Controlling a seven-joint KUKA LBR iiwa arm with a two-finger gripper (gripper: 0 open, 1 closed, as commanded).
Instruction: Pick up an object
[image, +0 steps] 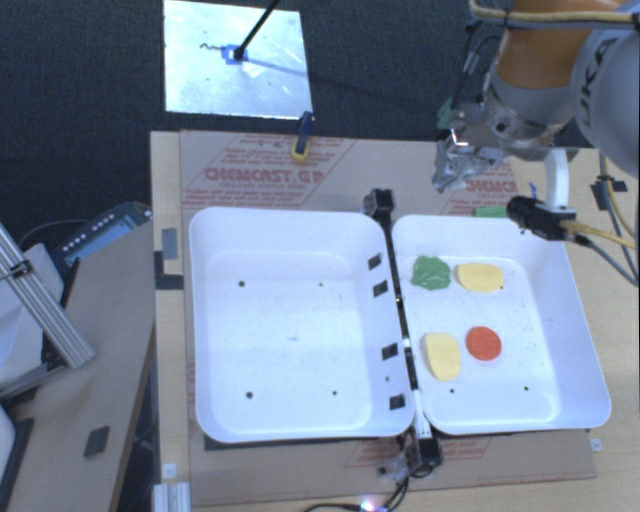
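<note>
Four small, flat, soft-looking pieces lie in the right bin (570, 330), a shallow, smooth white plastic tray on the desk (250, 165). Below the jaws (458, 170) and nearest them sits a crumpled green piece (431, 272); just to its right is a yellow oval (480, 277) whose long axis runs left to right. Farther below lie a round orange-red disc (484, 343) and, left of it, a pale yellow oval (442, 356) lying top to bottom. The jaws hang above the bin's far rim, over the printed cardboard, touching nothing; whether they are spread or closed cannot be told. The left bin (290, 320) lies down-left of them.
</note>
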